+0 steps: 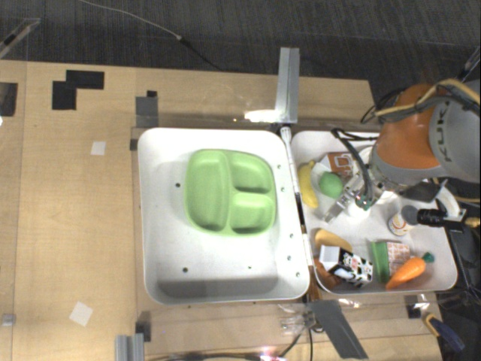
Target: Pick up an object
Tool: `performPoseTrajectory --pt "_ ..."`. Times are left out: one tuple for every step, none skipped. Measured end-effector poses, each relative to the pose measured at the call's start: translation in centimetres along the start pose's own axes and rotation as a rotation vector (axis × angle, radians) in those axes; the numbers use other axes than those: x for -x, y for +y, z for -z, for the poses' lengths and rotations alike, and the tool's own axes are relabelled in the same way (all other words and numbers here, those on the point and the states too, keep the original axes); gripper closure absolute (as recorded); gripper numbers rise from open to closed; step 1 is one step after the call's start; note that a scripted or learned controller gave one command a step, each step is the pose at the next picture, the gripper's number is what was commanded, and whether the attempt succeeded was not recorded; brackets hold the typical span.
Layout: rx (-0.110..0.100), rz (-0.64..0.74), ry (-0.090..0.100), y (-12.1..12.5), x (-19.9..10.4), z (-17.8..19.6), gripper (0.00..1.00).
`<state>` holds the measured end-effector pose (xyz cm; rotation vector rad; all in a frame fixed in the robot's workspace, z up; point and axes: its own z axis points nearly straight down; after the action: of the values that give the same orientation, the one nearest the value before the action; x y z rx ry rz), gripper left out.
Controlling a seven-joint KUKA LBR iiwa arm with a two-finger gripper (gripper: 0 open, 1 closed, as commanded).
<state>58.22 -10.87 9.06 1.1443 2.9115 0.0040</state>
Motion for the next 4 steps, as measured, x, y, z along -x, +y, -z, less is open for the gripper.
performPoseTrajectory --pt "-0.041 -0.021 0.087 2.1 7.0 -0.1 0.00" --pt "-0.054 -0.162 0.035 3.3 5.0 -0.1 0.00" --pt "-0.014 -0.312 0.007 2.9 3.4 -0.2 0.00" --pt "-0.073 -0.446 0.070 4.9 5.3 -0.1 0.00"
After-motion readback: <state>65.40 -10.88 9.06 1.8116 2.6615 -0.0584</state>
